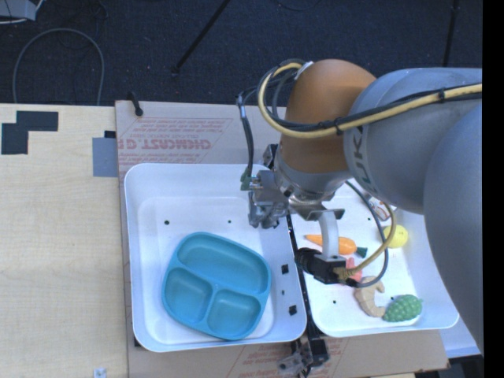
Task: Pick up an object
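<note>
Grey arm [409, 132] over right bin [441, 309] of toys, tool grip unclear; blue tray [216, 286] in left bin [146, 211].

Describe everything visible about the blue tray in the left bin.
The blue tray is a glossy, plastic-looking dish with rounded corners and three compartments: one long section and two smaller ones. It lies flat, right side up, turned at an angle, on the floor of the left bin, toward its near right corner. Nothing sits in it.
</note>
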Tool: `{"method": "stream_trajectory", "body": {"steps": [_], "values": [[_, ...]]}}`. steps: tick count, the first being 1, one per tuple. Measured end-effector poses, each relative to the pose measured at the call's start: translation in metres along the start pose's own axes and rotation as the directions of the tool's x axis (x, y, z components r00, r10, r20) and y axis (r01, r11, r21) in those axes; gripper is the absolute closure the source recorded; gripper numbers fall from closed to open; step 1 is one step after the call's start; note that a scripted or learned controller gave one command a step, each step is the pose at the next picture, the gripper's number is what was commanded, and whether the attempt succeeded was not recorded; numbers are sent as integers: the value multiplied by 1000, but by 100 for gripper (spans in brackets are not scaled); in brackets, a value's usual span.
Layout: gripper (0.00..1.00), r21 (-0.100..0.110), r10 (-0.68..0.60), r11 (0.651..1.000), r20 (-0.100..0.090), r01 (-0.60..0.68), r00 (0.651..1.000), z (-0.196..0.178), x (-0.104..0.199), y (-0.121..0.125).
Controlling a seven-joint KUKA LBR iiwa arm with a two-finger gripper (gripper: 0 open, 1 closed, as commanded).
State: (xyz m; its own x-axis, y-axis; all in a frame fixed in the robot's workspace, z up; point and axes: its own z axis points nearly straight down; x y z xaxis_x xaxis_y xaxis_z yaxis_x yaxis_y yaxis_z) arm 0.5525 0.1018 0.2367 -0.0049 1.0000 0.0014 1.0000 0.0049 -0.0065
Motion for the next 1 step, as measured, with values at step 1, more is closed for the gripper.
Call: {"method": "stream_trajectory", "body": {"steps": [1], "values": [[0, -2, 3, 1000, 2, -3, 1000, -1, -2, 0]]}}
